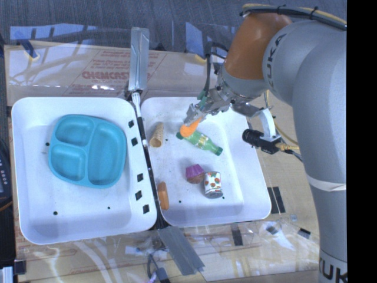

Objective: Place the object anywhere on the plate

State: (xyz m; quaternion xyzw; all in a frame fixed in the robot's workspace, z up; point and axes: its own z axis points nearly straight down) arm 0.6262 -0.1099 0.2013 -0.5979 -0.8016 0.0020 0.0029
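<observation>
Overhead, the grey arm with its orange band reaches in from the right, and its hand (197, 114) hangs low over the far part of the right white bin (250, 184). Whether the hand is wide or narrow cannot be told from this angle. Just beneath it lies a small orange carrot-shaped toy (189, 128), touching the neck end of a green plastic bottle (205, 142) that lies on its side. Nearer the front of that bin sit a purple block-like toy (194, 173) and a small printed can (212, 184), just beside each other. A tan cone-shaped piece (156, 134) lies by the bin's left wall, and an orange sausage-shaped toy (162, 195) rests near the front left corner. The left white bin (29, 214) holds a light blue three-compartment plate (88, 149). Both bins rest on a tabletop (70, 69) covered with brown cardboard and clear plastic sheeting, and dark grey carpet (88, 2) shows beyond it.
</observation>
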